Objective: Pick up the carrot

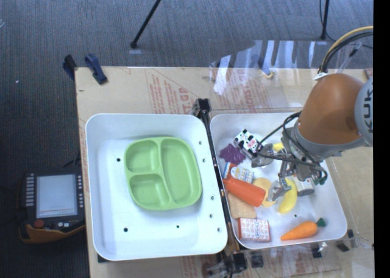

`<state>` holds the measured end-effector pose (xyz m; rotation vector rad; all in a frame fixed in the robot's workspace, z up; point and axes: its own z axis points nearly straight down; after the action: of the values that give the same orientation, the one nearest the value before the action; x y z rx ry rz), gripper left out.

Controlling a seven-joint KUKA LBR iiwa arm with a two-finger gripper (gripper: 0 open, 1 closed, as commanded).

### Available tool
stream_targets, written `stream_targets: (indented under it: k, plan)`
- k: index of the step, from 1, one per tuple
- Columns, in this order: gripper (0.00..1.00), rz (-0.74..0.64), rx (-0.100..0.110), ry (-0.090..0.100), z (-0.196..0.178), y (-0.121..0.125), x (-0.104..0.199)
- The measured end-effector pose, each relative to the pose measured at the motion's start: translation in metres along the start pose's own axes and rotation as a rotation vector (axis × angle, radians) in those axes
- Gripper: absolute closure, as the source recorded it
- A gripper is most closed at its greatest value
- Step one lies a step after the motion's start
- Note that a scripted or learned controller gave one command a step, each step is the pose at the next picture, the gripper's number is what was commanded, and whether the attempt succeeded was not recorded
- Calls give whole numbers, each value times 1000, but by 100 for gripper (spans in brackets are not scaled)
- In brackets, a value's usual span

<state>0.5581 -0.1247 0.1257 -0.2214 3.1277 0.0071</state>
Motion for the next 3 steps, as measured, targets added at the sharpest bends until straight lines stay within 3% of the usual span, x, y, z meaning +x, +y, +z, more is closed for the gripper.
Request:
stream_targets:
  k: [1,2,3]
  plan:
    - [0,-338,15,-11,30,41,37]
    - [0,-417,3,3,31,16,65]
    - [0,155,6,3,36,51,65]
